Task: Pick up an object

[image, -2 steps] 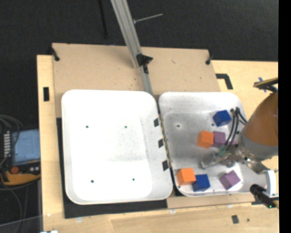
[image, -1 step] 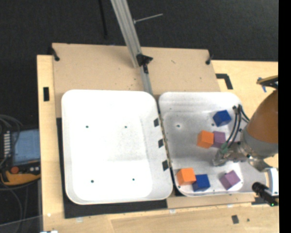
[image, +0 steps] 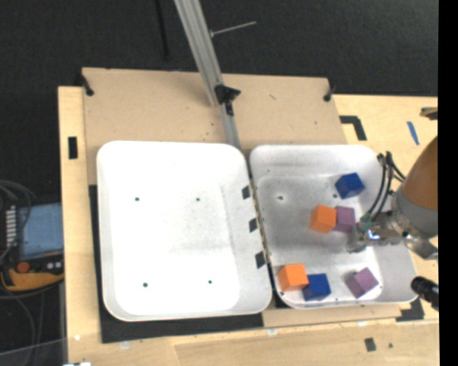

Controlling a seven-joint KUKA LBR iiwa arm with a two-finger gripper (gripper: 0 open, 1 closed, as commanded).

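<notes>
In the right bin (image: pixel 290 166), a purple cube (image: pixel 345 218) sits touching an orange cube (image: pixel 324 219) on its left, the pair lying right of the bin's middle. Above them, nearer the far wall, is a blue cube (image: pixel 349 184), standing apart. Along the near wall lie three more: an orange cube (image: pixel 293 276) touching a blue cube (image: pixel 317 286) to its right, and a second purple cube (image: pixel 362 282) a little farther right, tilted on its own. The left bin (image: pixel 175 227) is beside the right one, their rims meeting at the centre of the bench (image: pixel 282 117). The gripper (image: pixel 359 239) is low over the right bin, just right of and below the upper purple cube, close to it; whether it touches the cube or how its jaws stand cannot be told, as its end is small and blurred. The arm (image: pixel 420 197) comes in from the right edge, its orange band above the grey wrist, with cables looping off it.
</notes>
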